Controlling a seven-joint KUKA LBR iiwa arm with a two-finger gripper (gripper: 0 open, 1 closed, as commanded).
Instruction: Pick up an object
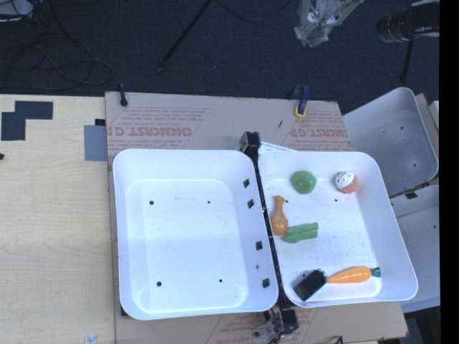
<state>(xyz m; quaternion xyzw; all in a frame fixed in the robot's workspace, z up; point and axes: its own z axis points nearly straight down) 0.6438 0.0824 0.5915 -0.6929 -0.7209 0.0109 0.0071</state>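
Note:
The right bin point(398, 264) holds several small objects. A green round piece point(303, 182) and a white and orange ball point(346, 182) lie near its far side. An orange gourd-shaped toy point(279, 216) rests by the divider, touching a green pickle-like piece point(301, 232). An orange carrot point(351, 275) and a black block point(310, 284) lie at the near edge. My gripper point(318, 18) hangs high at the top of the view, far beyond the bins and well apart from every object.
The left bin point(129, 192) sits beside the right one, joined along a black divider point(262, 221). Both rest on a cardboard sheet point(186, 124) on the wooden bench. A grey metal panel point(391, 135) stands at the right.

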